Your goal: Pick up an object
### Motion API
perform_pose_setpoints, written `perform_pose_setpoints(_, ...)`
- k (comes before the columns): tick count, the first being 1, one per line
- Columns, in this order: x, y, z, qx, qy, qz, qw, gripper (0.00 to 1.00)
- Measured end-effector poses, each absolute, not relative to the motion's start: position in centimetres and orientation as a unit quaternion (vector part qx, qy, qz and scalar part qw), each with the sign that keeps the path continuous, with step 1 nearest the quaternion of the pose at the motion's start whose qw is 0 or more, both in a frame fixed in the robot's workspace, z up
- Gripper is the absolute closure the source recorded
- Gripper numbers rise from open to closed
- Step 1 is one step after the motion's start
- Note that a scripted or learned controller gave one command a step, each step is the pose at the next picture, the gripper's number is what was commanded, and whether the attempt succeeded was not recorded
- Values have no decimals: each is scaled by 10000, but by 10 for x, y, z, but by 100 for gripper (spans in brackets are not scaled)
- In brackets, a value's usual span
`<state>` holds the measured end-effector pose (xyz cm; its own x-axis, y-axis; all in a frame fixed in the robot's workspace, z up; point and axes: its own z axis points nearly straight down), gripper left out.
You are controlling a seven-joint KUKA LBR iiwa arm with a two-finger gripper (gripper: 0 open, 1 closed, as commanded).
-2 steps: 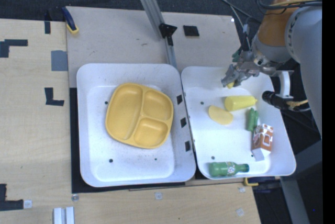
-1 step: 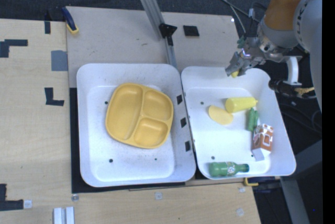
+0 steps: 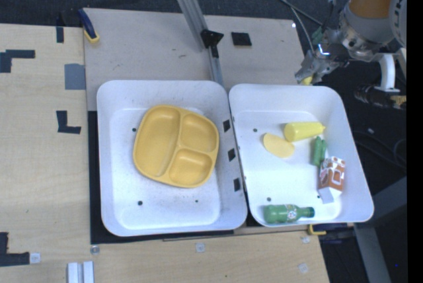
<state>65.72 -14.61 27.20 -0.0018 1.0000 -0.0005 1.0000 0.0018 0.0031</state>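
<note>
Gripper [image 3: 310,74] is positioned beyond the right bin [image 3: 350,143] rim at 12 o'clock; a small yellow object [image 3: 304,79] is seen at its tip, but whether it is clamped cannot be determined.

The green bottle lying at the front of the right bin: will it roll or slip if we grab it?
The green bottle lies on its side and looks round, so a nudge would probably roll it. Its glossy surface may slip. It sits near the bin wall, which could crowd the tool.
</note>
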Motion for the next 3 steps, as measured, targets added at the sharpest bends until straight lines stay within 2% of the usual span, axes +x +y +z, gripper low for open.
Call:
perform_pose_setpoints(2, 632, -47, 265, 7052, 7090, -6, -11, 100)
perform_pose_setpoints(3, 632, 12, 263, 7049, 7093, -4, -8, 100)
